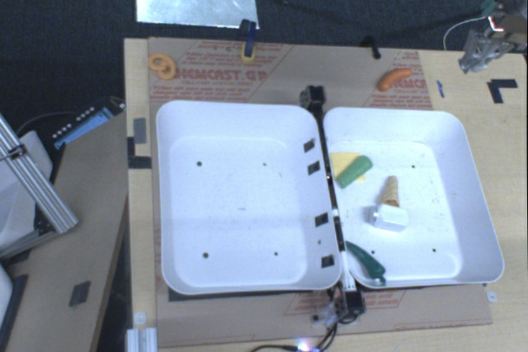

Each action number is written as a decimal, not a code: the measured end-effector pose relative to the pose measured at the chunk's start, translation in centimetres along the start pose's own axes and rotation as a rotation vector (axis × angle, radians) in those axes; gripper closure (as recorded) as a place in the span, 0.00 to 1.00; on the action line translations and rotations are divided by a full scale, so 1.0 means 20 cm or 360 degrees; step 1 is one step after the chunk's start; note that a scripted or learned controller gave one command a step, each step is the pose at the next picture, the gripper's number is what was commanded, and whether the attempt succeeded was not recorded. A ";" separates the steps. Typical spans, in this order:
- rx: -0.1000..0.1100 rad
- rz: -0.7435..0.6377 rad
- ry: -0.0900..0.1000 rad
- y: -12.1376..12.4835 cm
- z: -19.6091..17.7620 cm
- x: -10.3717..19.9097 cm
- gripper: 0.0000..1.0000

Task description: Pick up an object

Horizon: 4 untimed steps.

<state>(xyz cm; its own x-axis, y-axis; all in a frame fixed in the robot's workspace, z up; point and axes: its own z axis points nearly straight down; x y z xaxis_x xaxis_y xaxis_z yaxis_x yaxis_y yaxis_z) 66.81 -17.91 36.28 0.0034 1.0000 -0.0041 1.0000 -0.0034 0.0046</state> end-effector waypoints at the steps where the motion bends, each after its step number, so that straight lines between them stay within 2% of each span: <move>1: -0.0016 -0.0008 -0.0002 0.01 -0.56 -0.07 1.00; 2: -0.0009 -0.0007 0.0001 -0.15 -0.89 -0.12 1.00; 3: 0.0020 -0.0003 0.0011 -0.52 -0.46 -0.12 1.00; 4: -0.0007 -0.0013 0.0002 -0.52 -0.78 -0.11 1.00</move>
<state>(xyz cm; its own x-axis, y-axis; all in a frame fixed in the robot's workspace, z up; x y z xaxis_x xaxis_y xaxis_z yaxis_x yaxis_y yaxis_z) 56.29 -20.03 51.94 -0.0046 1.0000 -0.0027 0.9999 0.0047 0.0092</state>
